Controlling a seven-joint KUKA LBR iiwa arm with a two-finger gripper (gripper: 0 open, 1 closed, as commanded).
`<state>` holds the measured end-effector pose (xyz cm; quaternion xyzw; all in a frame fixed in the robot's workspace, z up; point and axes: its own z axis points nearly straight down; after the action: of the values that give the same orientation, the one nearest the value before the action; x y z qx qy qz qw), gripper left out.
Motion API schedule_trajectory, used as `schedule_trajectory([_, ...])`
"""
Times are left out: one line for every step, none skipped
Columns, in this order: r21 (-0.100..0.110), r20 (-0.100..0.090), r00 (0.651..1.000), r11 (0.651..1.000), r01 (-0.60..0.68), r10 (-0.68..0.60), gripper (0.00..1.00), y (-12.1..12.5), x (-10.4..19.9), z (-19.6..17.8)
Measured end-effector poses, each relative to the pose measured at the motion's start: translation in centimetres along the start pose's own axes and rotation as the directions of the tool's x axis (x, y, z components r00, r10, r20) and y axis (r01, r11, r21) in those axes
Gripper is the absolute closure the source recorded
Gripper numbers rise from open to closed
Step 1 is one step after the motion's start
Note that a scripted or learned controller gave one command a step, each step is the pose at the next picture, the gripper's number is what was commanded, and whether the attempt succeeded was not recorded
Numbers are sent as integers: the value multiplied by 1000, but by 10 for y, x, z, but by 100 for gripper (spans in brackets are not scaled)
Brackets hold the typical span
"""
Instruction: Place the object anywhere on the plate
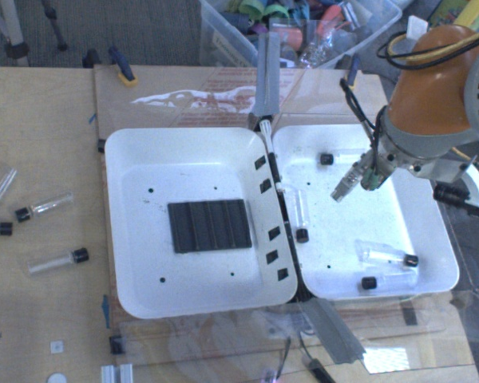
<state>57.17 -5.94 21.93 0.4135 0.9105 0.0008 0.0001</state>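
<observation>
A dark ribbed rectangular plate (210, 225) lies flat in the middle of the left bin (136, 294). In the right bin (431, 230) a clear tube with a black cap (298, 214) rests against the left wall, and another clear capped tube (388, 256) lies near the front right. Loose black caps sit at the back (326, 159) and at the front (368, 282). My gripper (347, 184) hangs over the middle of the right bin, tilted down and to the left, between the two tubes and touching neither. Nothing shows in its grasp.
A grey divider with black clips (271, 214) runs between the bins. Several capped tubes (57, 260) lie on the bench left of the bins. A clear tub of coloured items (303, 10) stands behind. The orange wrist (431, 78) overhangs the right bin's back corner.
</observation>
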Motion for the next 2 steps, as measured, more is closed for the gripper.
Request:
schedule_trajectory([5,-2,973,973,-231,231,100,16,61,21])
schedule_trajectory([1,1,949,949,-316,316,100,108,80,35])
